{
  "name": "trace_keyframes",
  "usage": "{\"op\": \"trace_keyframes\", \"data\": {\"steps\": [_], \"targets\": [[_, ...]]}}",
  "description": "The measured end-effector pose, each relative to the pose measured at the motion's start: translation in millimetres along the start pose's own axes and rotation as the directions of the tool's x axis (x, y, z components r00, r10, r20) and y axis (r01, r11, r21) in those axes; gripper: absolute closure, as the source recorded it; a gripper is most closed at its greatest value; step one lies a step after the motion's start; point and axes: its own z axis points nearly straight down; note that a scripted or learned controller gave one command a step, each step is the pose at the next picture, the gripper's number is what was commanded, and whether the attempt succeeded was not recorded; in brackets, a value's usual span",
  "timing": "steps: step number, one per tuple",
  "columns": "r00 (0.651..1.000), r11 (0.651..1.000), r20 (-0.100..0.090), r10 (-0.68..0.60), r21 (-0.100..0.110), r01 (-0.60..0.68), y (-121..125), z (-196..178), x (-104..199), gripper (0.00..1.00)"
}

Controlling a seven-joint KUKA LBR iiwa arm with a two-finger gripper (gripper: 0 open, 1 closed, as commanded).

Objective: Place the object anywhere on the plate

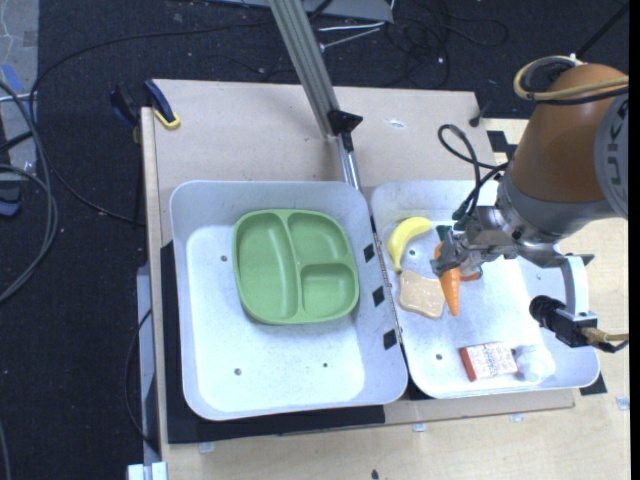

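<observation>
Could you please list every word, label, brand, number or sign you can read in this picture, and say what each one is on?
No text here can be read with certainty.
Small red and white box in the right bin: has printing, too small and blurred to read.
Grey arm: large pale letters at the picture's right edge, cut off, not readable as a word.
Green plate, banana, carrot: no markings.

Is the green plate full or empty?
Empty. The plate shows bare green in all three compartments; the banana, carrot and bread lie in the other bin.
</observation>
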Motion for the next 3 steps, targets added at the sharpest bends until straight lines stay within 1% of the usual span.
{"op": "trace_keyframes", "data": {"steps": [1, 2, 3], "targets": [[1.0, 1.0, 0.0, 0.0, 0.0, 0.0, 4.8, 11.3, 45.9, 1.0], [1.0, 1.0, 0.0, -0.002, -0.003, 0.002, 17.0, 14.6, 109.4, 1.0], [1.0, 1.0, 0.0, 0.0, -0.004, 0.0, 24.8, 3.6, 162.9, 1.0]]}}
